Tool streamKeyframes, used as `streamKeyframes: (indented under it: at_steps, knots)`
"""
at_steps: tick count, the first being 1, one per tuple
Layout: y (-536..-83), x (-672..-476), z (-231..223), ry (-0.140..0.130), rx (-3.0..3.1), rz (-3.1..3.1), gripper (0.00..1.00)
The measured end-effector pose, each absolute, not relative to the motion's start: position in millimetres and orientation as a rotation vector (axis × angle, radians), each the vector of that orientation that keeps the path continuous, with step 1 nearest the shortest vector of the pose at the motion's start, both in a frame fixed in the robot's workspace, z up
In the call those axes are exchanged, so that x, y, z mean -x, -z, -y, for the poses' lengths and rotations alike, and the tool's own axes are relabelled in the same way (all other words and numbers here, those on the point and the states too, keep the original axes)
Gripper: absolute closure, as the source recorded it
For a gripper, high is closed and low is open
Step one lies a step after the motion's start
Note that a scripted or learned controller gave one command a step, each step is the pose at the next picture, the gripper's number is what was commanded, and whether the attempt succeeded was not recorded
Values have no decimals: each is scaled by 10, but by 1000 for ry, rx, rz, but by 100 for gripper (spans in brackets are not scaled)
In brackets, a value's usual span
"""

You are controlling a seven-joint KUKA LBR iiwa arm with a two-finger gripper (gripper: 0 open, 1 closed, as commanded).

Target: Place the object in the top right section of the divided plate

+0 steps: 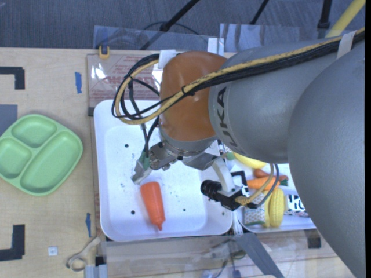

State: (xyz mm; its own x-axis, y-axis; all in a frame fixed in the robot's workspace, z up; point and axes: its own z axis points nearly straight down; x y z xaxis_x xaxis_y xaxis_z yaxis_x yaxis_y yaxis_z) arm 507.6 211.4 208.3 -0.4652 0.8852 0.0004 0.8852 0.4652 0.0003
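While the gripper hovers, finger state unclear, carrot just below, untouched, in white bin.

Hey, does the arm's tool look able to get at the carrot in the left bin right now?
Probably yes. The tool hangs just above and left of the carrot, which lies alone on the floor of the left bin with nothing over it.
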Motion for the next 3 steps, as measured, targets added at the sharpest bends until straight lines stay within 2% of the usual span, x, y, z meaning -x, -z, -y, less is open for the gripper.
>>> streamKeyframes:
  at_steps: [1, 2, 3]
  knots:
    - [-2003, -4853, -1744, -1, 1510, 2753, 0]
    - [-2099, -4862, -1747, 2, 1512, 2754, 100]
    - [-1921, -5300, -2183, 3, 1104, 2943, 100]
